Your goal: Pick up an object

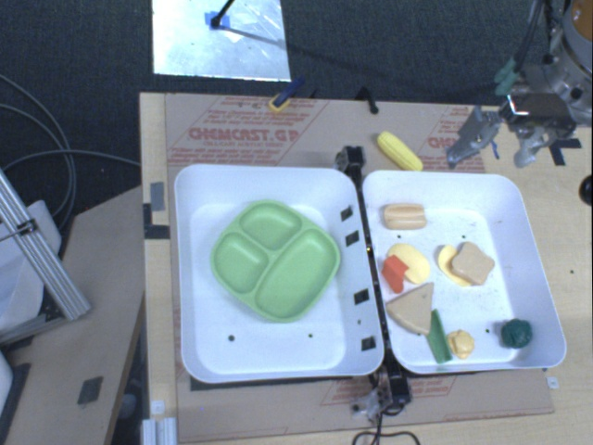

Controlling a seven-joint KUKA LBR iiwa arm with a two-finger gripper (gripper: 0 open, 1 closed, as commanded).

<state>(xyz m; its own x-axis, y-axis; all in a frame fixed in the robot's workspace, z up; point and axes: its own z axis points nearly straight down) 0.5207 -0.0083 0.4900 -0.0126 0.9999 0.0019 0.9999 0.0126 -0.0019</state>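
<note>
Cardboard-topped bench (232, 123), two bins. Your gripper (500, 148) hangs splayed, empty, beyond right bin (533, 248). Hot dog bun (404, 216) near far wall: light, rigid plastic, probably slick; pinch across its short width.

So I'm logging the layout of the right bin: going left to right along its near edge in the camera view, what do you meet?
Tan wedge → green stick → small yellow piece → dark green ball, which sits in the near right corner of the right bin.
</note>
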